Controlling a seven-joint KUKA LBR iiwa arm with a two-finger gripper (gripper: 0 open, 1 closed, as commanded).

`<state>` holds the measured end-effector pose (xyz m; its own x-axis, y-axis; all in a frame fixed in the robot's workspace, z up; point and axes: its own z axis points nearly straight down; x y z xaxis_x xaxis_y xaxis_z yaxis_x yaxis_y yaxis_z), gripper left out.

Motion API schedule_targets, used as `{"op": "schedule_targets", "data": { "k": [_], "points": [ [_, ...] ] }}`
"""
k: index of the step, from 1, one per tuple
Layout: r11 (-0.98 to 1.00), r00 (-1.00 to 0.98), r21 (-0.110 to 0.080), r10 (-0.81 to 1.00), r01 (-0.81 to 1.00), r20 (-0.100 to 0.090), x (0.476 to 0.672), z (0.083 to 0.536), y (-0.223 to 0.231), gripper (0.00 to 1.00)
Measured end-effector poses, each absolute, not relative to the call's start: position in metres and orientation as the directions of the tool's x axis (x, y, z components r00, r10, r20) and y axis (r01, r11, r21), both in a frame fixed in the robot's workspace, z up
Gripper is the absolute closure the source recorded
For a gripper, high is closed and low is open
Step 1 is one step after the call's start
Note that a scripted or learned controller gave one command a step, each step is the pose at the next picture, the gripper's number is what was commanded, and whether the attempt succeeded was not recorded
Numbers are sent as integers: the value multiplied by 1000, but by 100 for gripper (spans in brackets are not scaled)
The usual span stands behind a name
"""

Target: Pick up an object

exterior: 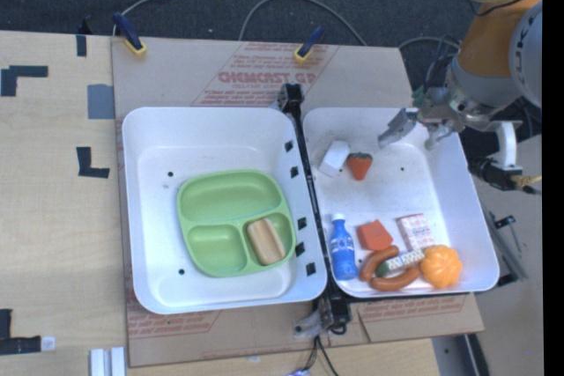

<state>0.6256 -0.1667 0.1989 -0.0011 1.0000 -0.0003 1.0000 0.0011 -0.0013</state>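
Starting at the left, the tabletop (53, 189) carries black tape marks and a cardboard sheet (256, 75) with red print, too blurred to read. On it, the left bin (141, 216) holds a green tray (231, 200) with a bun (266, 241) in its lower right compartment. The right bin (458, 189) holds a white block (335, 157) touching a strawberry (359, 165); lower down lie a blue bottle (342, 248), red block (376, 235), sausage (392, 271), printed box (416, 233), its text illegible, and orange (441, 265). The gripper (416, 131) hangs over this bin's upper right, fingers spread wide, holding nothing.
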Motion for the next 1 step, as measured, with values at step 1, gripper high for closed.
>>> {"op": "schedule_targets", "data": {
  "k": [1],
  "points": [
    [2, -2, -2, 1000, 1000, 1, 609, 91, -100, 0]
  ]
}}
